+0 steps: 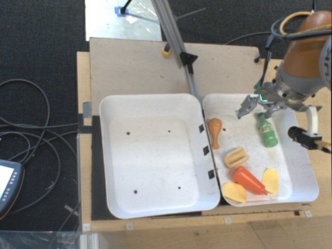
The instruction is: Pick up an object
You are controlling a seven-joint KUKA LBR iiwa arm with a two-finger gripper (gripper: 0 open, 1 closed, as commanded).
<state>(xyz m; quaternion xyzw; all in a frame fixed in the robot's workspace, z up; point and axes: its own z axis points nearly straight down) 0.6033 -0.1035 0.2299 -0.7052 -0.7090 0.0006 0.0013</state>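
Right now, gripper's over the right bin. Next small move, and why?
Probably lower straight toward the green bottle. The gripper hovers just above its cap end with nothing between its fingers, and the bottle lies apart from the other items in the right bin.

My claw (258, 107) hangs over the far end of the right bin (306, 188). A green bottle (267, 131) lies just nearer than it. Further toward the near rim lie a drumstick (215, 130), hot dog (235, 157), carrot (248, 180) and two yellow pieces.
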